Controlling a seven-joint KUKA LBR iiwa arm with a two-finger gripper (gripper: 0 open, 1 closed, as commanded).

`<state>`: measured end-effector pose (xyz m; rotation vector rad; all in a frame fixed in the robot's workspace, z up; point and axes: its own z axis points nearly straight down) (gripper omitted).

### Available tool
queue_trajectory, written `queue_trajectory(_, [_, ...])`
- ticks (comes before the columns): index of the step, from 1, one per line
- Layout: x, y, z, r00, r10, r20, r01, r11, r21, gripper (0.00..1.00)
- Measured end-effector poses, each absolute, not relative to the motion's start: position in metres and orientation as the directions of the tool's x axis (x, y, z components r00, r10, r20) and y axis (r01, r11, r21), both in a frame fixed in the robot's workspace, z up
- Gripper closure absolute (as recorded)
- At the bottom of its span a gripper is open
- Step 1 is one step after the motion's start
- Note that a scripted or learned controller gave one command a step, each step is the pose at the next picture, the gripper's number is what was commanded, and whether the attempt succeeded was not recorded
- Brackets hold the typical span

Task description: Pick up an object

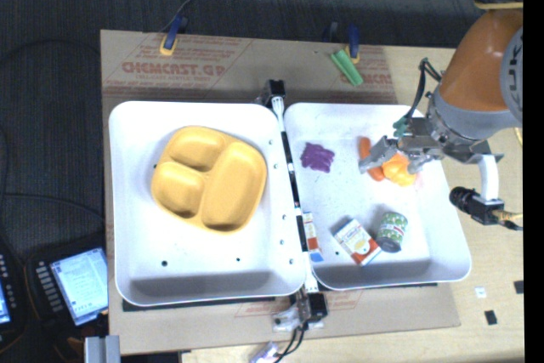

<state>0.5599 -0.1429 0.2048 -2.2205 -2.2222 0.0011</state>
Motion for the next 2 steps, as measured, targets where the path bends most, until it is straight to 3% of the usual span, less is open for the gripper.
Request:
queue_trajectory(1, [0.532, -0.131, 0.088, -0.001, 1.000, -0.001, 1.000, 0.001, 0.006, 0.00])
queue_trajectory(2, [0.533, -0.132, 0.100, 0.001, 1.000, -0.003, 1.000, -0.001, 0.011, 1.00])
